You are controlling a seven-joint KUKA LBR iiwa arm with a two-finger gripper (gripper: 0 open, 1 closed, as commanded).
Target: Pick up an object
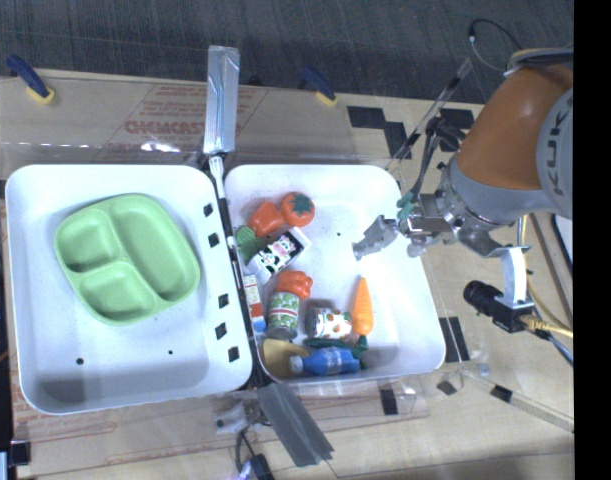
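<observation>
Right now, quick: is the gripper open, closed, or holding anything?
Gripper: cannot be told; it hangs over the right white plastic bin, apart from the orange toy carrot.

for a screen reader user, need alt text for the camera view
A grey arm with an orange band holds its tool above the right white bin, over bare floor beside a pile of toy food including an orange carrot. The left white bin holds a green divided plate.
</observation>
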